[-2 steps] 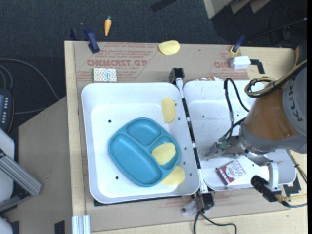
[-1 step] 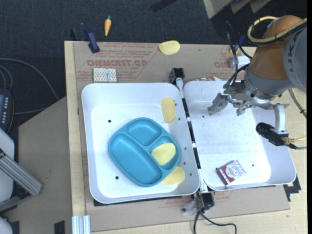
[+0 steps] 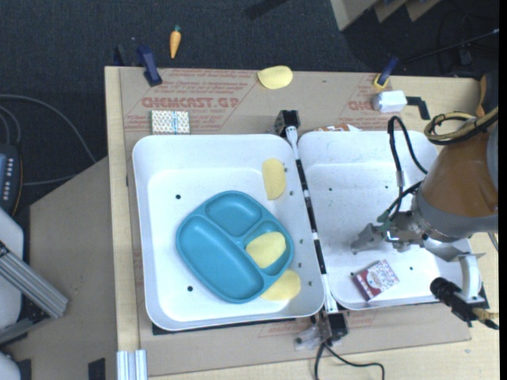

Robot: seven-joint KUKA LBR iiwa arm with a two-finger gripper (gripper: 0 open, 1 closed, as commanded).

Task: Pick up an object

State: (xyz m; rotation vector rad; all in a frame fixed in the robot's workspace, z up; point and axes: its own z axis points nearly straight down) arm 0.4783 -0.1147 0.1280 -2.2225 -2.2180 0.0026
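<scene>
Two shallow white bins sit side by side on the bench, and the left bin [image 3: 150, 212] holds a blue divided plate [image 3: 222, 248] that serves as the reference for everything else. A yellow lump [image 3: 266, 248] rests in the plate's small right-hand compartment. Another yellow piece [image 3: 274, 178] lies on the bin floor just beyond the plate's far right corner, and a third yellow piece [image 3: 282, 286] pokes out from under the plate's near right edge.

Right of the plate, across the divider between the bins, lies the right bin [image 3: 348, 165]. A small red and white packet [image 3: 375, 279] lies flat on its floor, well to the right of the plate and about level with the plate's near edge. The gripper [image 3: 368, 242] hangs low over that bin, just beyond the packet on the far side, with nothing seen in its grasp. Whether it is released or clenched cannot be told from this angle. The grey arm [image 3: 459, 204] with its orange band reaches in from farther right.

Beyond the plate, outside the bins, a yellow slice [image 3: 275, 77] lies on the bench, with a patterned sachet [image 3: 170, 121] to the far left of the plate. A small orange carrot-shaped thing [image 3: 175, 42] lies farther off on the dark floor.
</scene>
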